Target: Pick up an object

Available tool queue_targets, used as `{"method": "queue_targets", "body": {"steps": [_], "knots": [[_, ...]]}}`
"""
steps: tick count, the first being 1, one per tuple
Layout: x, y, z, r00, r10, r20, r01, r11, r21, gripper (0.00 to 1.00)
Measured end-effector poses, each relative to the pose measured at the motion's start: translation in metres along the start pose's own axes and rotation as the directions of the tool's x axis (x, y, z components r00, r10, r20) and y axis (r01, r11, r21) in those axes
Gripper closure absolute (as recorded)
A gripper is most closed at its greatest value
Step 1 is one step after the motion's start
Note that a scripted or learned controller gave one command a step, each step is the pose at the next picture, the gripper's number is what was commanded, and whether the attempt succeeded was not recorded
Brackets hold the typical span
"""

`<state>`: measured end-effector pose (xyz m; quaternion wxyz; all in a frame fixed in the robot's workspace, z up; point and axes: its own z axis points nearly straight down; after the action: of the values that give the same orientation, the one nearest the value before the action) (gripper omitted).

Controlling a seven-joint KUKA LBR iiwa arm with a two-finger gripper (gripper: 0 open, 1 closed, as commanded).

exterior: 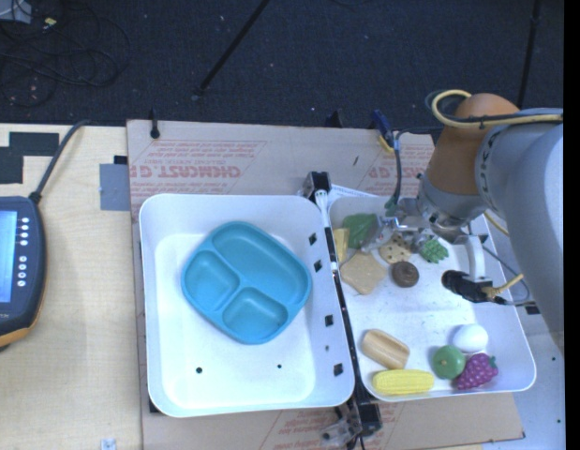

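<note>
Far left of frame: a handheld pendant (8, 265) lies on the desk (83, 373), screen lit. Left bin (168, 382) holds one item, a blue divided plate (245, 281), sitting left of centre and untouched. Right bin (524, 368) carries the pickable items. Upper part: a green leafy piece (359, 227), a tan bread slice (362, 273), a cracker-like piece (394, 251), a brown round piece (404, 273), a small green floret (431, 248). Lower part: a bread roll (385, 349), a corn cob (403, 381), a green fruit (448, 361), a white egg (470, 337), purple grapes (476, 371). The tool (402, 225) sits low over the upper cluster, near the leafy piece and the cracker; its metal parts blur into the clutter, so cannot tell whether it is wide or narrow, and no item is seen between its tips. Judgement: approach stage at best; every object appears to rest on the bin floor, nothing lifted. Grasp and lift remain.
</note>
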<state>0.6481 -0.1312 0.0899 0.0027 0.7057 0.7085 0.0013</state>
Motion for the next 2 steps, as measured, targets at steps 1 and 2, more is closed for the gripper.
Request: {"method": "queue_targets", "body": {"steps": [1,2], "knots": [[0.0349,-0.0036,-0.002,1.0,0.005,0.013,-0.005,1.0,-0.002,0.0],[0.0361,-0.0027,-0.0021,1.0,0.009,0.015,-0.009,1.0,0.002,0.0]]}}
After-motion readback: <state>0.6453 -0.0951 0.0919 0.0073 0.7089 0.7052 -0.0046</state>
